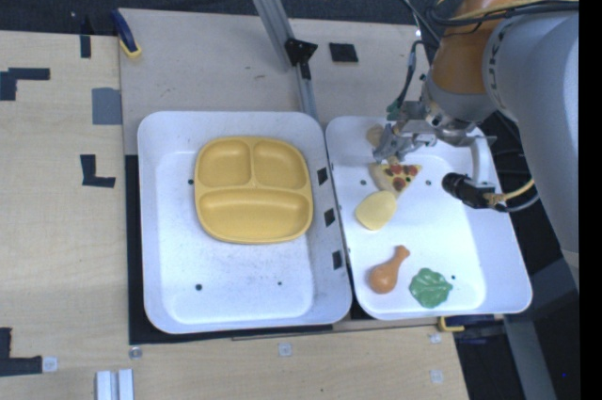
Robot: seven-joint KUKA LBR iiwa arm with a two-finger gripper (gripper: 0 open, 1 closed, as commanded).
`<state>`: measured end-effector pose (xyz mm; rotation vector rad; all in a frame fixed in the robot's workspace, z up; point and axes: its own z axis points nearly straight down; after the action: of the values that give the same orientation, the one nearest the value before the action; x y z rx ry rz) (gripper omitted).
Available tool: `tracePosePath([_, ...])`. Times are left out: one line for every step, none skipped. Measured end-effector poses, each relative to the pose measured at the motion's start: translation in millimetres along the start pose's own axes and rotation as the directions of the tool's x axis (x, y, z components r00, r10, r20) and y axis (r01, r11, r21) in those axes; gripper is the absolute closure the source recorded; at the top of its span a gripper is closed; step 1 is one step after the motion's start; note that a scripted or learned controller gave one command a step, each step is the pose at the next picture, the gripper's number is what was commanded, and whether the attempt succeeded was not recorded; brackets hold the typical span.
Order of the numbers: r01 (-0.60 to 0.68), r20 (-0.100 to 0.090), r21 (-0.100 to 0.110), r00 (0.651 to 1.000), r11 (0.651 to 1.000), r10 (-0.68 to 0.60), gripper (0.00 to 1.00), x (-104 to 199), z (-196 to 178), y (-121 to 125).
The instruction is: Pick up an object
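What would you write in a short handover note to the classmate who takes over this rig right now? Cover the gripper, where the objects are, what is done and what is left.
Gripper: low at the far end of the right bin, just above the pizza slice; grip state unclear.
Right bin: pizza slice at the far end, pale yellow piece nearer the middle, drumstick and green leafy piece at the near end.
Left bin: yellow divided plate.
Done: arm is positioned over the pizza slice.
Left: grasp and lift an object; nothing is visibly lifted yet.
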<state>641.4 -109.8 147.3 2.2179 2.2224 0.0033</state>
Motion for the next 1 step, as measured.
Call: tracePosePath([-0.001,0.001,0.000,1.000,1.000,0.001,1.00,-6.5,-46.8,-3.5])
